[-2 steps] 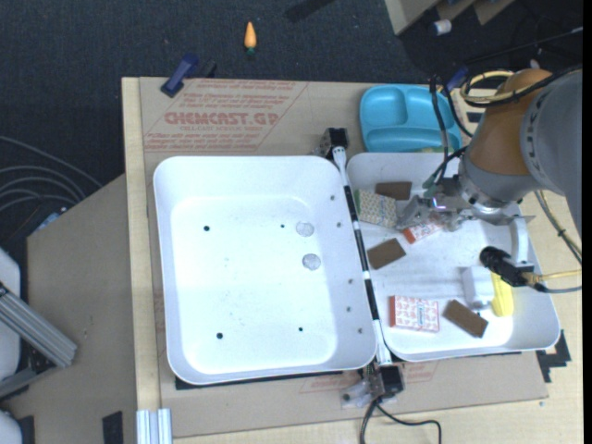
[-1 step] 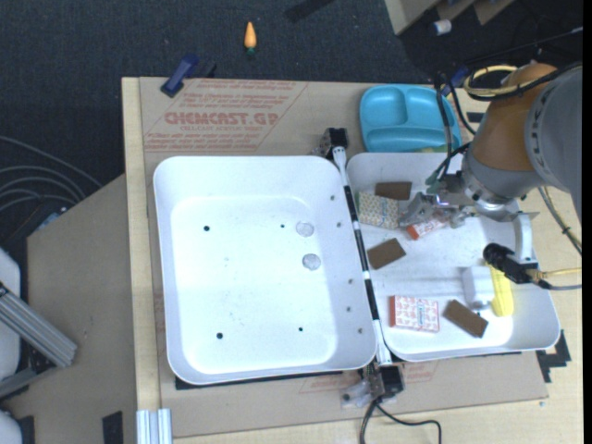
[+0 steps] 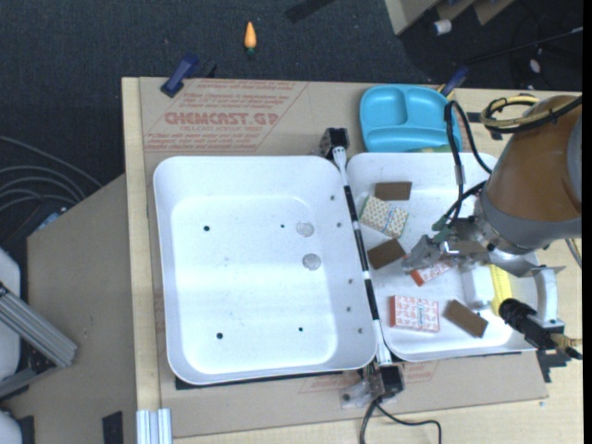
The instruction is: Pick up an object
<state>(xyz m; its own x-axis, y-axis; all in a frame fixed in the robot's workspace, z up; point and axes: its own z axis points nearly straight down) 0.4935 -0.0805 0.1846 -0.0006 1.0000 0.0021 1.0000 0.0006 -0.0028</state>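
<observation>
The right bin [image 3: 481, 169] holds several small items. A brown block [image 3: 393, 191] lies at the back, with a patterned white packet [image 3: 384, 216] just in front of it. Another brown block [image 3: 386, 252] sits near the bin's left wall. A red-and-white packet [image 3: 414, 313] and a third brown block [image 3: 465, 318] lie toward the front. My gripper [image 3: 433, 251] hangs low over the bin's middle, right above a small red-and-white piece [image 3: 432, 272]. Whether it touches that piece is unclear. A yellow object [image 3: 502, 289] lies partly under the arm.
The left bin [image 3: 250, 178] adjoins the right one along a black hinge line. A blue divided tray [image 3: 407, 117] stands behind the right bin. Cables run over the arm [image 3: 536, 188] at the right. A blue clip [image 3: 178, 77] lies at the bench's back left corner.
</observation>
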